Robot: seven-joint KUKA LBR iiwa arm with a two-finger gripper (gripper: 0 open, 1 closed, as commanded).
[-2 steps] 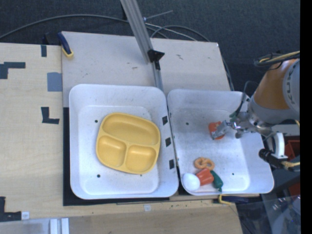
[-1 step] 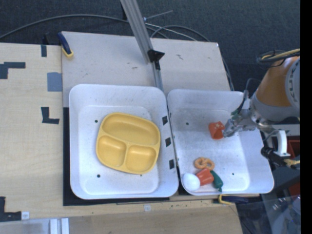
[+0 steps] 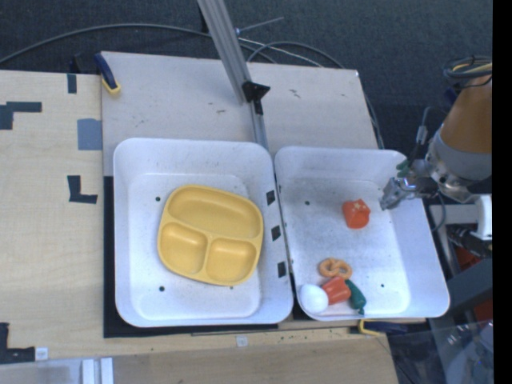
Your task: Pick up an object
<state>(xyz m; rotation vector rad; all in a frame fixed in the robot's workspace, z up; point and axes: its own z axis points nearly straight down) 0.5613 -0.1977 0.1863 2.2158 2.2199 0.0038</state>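
Hovering over the right bin point(image 3: 416, 238), near its 3 o'clock rim, I judge this as the approach step: nothing is lifted yet. My gripper point(image 3: 392, 194) sits just off the wall, and I cannot tell from this slant whether my jaws are apart or together; no object shows between them.

Nearest candidate: a small orange-red block point(image 3: 356, 214), at roughly 9 o'clock from my tip, near but apart from it, on the bin floor toward the bin's centre. It looks chunky, short and blunt-edged, standing alone, so probably an easy grasp.

Next move, as I judge it: shift toward 9 o'clock, centre over the block, descend, close.

Other candidates cluster at the bin's 6 o'clock: a pretzel point(image 3: 334, 267), a white egg point(image 3: 314, 298), a red and green piece point(image 3: 344, 292).
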